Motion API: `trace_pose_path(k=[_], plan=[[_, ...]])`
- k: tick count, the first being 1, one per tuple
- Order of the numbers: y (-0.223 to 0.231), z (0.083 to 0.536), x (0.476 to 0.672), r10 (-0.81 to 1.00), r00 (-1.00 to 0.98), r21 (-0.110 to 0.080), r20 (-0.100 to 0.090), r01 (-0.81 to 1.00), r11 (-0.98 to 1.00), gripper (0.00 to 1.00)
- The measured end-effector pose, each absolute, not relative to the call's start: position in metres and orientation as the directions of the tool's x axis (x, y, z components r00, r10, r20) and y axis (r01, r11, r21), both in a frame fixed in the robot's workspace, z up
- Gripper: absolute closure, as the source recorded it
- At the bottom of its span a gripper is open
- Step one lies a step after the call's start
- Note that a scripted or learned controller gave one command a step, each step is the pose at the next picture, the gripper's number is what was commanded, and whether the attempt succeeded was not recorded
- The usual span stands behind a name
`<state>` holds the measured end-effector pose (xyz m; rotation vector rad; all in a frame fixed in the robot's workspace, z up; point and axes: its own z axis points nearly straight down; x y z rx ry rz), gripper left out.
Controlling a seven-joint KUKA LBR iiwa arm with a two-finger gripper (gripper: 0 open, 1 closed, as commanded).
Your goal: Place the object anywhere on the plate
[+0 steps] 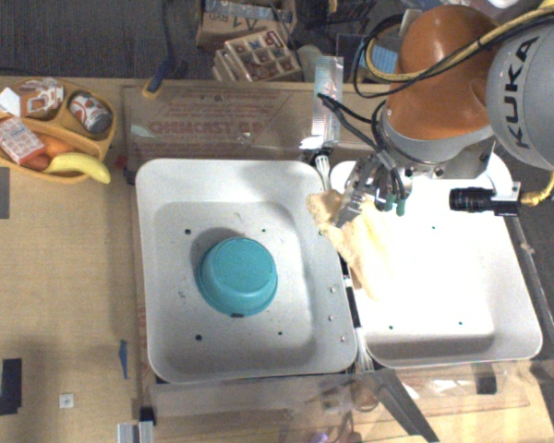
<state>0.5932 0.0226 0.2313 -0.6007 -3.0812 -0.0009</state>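
Observation:
The plate (238, 276) is a round teal dish lying in the middle of the left bin (166, 201). A limp, pale beige object (358, 245) hangs over the seam between the two bins, its top corner near the left bin's right rim. My gripper (355, 201) reaches in from the upper right, just above that seam. Its fingers (349, 209) are closed on the object's upper edge. The rest of the object droops down and to the right over the right bin (462, 284). The object is to the right of the plate, apart from it.
An orange tray (37, 141) with a banana (81, 165) and toy food sits on the bench at the far left. A clear plastic box (222, 123) stands behind the left bin. Cables and a black cylinder (480, 199) hang off the wrist above the right bin.

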Motion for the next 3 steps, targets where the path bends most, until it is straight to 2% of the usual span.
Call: trace_pose_path(k=[1, 2, 3], plan=[[0.061, 0.236, 0.565, 0.002, -1.000, 0.001, 0.002, 0.002, 1.000, 1.00], [0.105, 0.227, 0.541, -0.002, -1.000, 0.001, 0.002, -0.002, 1.000, 1.00], [0.104, 0.227, 0.541, -0.001, -1.000, 0.001, 0.001, -0.001, 1.000, 0.00]])
